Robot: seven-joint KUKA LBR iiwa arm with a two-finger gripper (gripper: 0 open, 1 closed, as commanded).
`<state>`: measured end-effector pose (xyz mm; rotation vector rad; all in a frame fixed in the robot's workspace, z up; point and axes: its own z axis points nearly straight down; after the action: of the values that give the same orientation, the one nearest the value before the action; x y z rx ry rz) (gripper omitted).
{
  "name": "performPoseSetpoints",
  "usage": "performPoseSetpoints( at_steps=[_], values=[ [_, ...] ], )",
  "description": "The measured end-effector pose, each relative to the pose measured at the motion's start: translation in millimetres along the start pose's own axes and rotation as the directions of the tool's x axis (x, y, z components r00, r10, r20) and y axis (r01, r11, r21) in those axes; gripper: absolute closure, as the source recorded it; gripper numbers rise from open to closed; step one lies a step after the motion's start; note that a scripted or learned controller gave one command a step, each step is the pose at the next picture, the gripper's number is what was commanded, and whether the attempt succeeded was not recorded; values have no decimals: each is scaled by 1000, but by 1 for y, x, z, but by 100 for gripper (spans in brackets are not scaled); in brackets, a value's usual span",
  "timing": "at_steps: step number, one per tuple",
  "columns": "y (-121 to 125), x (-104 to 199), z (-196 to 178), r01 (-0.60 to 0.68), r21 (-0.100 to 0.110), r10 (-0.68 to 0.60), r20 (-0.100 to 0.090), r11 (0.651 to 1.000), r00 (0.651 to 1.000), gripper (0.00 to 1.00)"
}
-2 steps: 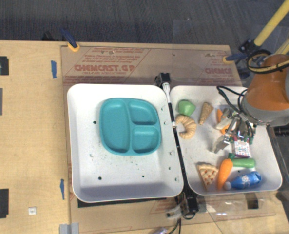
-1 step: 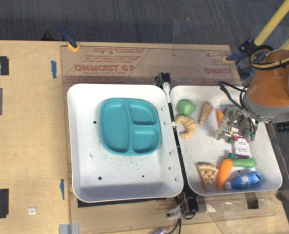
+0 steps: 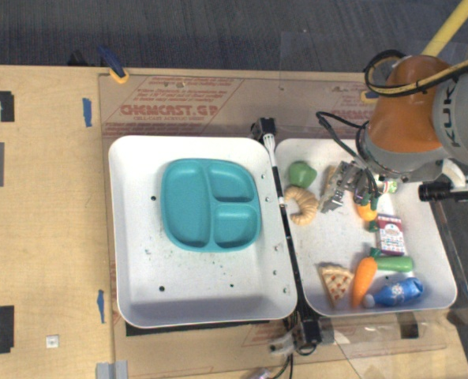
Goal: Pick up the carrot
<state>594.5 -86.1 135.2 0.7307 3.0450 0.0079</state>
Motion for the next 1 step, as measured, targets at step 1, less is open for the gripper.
performPoseSetpoints(
  at_steps=[1],
  values=[
    [-4,0,1,-5,4,5,-2,1000,1000,0]
  ],
)
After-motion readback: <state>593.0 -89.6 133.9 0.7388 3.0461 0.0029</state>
